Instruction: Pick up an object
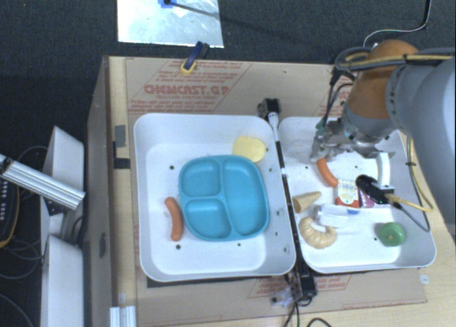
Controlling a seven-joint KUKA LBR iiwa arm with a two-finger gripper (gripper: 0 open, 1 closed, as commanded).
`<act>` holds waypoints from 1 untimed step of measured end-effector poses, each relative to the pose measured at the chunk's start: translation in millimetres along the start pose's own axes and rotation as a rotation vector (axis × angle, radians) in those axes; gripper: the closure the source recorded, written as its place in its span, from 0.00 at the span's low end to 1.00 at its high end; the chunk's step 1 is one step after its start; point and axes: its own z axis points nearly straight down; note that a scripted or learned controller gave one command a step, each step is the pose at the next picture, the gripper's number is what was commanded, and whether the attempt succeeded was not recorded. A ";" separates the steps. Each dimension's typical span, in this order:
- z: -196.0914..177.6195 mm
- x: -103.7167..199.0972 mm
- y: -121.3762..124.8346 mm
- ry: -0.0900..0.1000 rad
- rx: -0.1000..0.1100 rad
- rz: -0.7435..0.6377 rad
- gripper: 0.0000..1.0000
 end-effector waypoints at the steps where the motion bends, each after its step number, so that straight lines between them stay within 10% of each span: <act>1: -90.5 69.1 -45.8 0.001 0.000 0.001 1.00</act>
